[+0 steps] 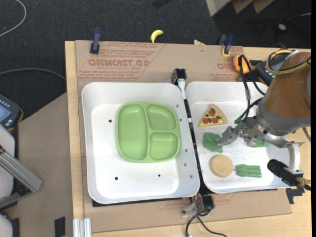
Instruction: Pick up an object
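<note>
**Arm hanging over the right bin**

The gripper [228,137] is hovering beside a green leaf [211,141]; I cannot tell the jaws' state. A pizza slice [213,116], cookie [221,165] and green piece [248,171] are lying around it. A green tray [147,132] is sitting in the left bin [94,132].

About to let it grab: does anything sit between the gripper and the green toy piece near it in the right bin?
Nothing visible does. The gripper is right beside the green toy piece; pizza slice and cookie lie apart.

Dark carpet floor [44,28] around a brown board-topped bench [128,60].
</note>
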